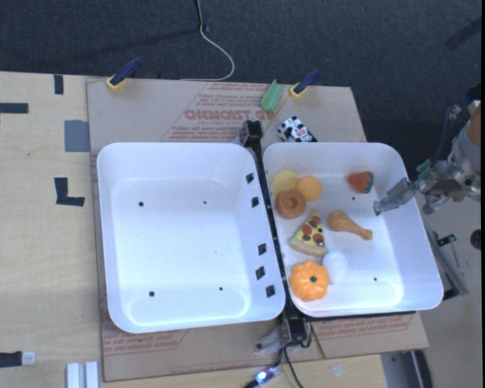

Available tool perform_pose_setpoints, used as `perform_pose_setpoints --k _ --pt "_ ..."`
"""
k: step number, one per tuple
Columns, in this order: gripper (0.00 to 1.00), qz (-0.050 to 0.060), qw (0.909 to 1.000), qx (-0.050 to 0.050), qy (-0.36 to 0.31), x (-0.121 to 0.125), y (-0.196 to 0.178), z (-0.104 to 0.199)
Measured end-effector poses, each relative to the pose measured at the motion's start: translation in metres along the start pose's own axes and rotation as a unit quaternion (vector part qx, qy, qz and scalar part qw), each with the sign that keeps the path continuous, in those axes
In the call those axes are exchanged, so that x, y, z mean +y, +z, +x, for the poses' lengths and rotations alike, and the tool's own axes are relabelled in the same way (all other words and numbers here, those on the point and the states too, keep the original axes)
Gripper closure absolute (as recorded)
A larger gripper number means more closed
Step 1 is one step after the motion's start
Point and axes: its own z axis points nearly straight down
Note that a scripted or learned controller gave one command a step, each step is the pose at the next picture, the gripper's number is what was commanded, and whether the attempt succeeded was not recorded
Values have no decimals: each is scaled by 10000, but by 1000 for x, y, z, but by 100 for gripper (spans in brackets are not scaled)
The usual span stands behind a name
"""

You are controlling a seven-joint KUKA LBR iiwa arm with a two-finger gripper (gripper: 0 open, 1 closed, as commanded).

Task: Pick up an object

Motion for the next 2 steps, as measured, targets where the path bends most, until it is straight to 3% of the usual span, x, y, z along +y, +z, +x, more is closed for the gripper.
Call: perform_pose_setpoints --k 1,2 --pt "0 70 10000 40 -13 -47 95 66" --pt "0 -19 10000 6 -6 -42 164 95"
